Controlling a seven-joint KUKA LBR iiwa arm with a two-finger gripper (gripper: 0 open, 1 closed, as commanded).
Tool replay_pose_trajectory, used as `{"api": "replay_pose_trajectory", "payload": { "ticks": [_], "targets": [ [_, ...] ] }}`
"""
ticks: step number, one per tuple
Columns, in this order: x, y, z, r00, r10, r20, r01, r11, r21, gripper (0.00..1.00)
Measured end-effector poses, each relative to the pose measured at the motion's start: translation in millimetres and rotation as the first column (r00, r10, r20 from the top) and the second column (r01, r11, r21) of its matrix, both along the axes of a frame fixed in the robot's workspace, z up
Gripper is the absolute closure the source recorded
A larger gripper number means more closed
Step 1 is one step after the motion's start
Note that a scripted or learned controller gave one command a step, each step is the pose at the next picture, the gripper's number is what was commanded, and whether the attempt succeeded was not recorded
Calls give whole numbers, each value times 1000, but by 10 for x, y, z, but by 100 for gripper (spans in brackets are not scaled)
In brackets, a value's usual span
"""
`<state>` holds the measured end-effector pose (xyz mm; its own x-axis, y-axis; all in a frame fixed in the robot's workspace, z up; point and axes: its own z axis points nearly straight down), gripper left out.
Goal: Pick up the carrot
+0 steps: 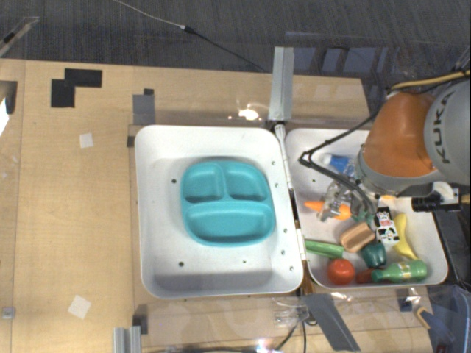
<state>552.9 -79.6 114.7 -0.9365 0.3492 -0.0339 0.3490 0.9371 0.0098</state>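
Arm is over the right bin (441, 267), orange band hanging above its back half. Gripper (340, 201) sits low, right at the carrot (324, 207).

Carrot: small orange piece lying near the right bin's left wall, about mid-depth. One tip pokes out toward that wall; the other end runs in under the gripper hardware. Looks like it's resting on the bin floor, not lifted.

Gripper state: can't tell. Too much metal and cable clutter at that spot, and it blurs into the carrot.

Neighbours, all relative to the carrot:
- tan block (357, 236) just in front of it and to the camera's right, close
- green stick (324, 248) in front, nearer the bin's front edge
- tomato (341, 271) further front
- banana (403, 237) well off toward the bin's right side
- blue item (341, 163) behind it, partly under the arm

Left bin (154, 197) holds a teal divided plate (224, 201), not involved.

My read: this is the grasp step, tool down at the target, lift not begun.

Next move needs a firm close across the carrot's width, then a straight vertical lift. Risk: the tan block is close enough to get nudged or pinched along with it.
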Motion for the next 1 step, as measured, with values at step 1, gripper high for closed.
{"api": "replay_pose_trajectory", "payload": {
  "ticks": [1],
  "targets": [
    [33, 10, 121, 1000, 8, 10, -8, 1000, -1, 100]
  ]
}}
